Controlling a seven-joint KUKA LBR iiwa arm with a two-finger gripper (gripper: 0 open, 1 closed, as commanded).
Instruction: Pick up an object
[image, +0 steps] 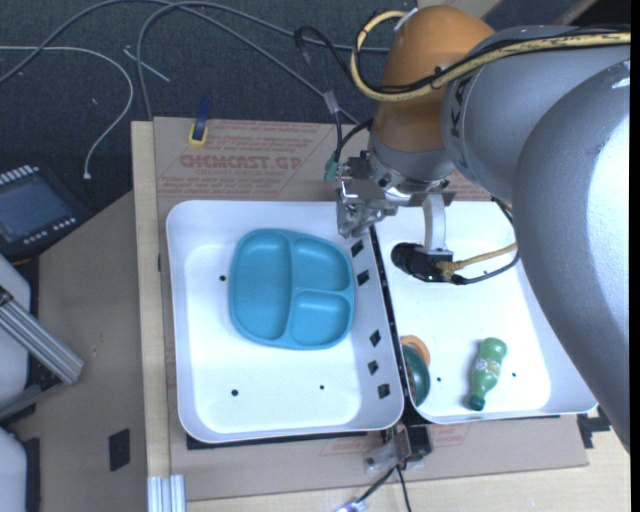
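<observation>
A blue divided plate (292, 288) lies in the left bin (200, 330). In the right bin (530, 330) a green bottle (486, 373) lies near the front, and a small orange and dark green object (414, 366) rests against the front left wall. My gripper (353, 218) hangs over the far end of the wall between the two bins, just above the plate's far right corner. Nothing is visibly held in it.
A black fitting with a yellowish cable (425, 262) hangs beside the gripper over the right bin's far part. The large grey arm (560, 150) covers the right bin's far right. Loose cables (110, 60) lie behind the bench, and cardboard (250, 150) sits under the bins.
</observation>
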